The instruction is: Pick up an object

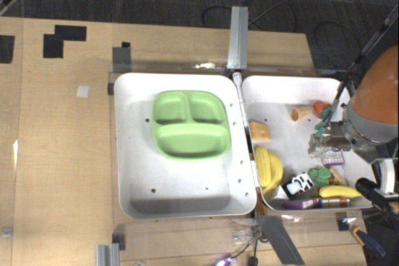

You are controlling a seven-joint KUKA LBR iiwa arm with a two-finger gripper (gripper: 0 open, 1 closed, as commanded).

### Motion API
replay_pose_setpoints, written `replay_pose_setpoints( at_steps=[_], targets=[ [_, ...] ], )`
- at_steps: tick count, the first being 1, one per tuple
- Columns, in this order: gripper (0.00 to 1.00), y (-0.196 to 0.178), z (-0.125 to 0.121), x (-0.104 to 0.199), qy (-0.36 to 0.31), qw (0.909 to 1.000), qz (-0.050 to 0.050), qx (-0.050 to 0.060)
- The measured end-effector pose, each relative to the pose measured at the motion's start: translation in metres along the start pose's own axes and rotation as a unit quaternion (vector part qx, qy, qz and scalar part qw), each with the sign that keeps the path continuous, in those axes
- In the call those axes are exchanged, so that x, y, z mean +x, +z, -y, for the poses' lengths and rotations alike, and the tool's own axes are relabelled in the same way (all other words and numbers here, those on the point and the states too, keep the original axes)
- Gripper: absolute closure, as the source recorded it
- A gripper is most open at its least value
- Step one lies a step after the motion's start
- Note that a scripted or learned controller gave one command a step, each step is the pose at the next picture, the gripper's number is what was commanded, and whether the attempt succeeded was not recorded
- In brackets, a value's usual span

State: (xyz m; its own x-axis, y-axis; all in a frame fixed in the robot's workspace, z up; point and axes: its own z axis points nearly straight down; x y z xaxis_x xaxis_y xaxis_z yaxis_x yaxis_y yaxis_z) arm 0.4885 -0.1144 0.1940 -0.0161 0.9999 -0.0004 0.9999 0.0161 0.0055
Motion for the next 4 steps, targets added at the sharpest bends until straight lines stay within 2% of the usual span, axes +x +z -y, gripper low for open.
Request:
replay_pose_setpoints(
  at_steps=[1, 2, 3, 4],
  targets=[
    [1.00, 0.103, -0.002, -0.047, 0.061, 0.9981, 0.002, -0.006],
    [1.00, 0.002, 0.000, -0.005, -0.004, 1.0000, 0.000, -0.001],
    [1.00, 0.049, -0.040, 0.001, 0.129, 0.9917, 0.000, 0.002],
    [1.00, 0.078, -0.055, 0.021, 0.198, 0.9801, 0.000, 0.002]
  ],
)
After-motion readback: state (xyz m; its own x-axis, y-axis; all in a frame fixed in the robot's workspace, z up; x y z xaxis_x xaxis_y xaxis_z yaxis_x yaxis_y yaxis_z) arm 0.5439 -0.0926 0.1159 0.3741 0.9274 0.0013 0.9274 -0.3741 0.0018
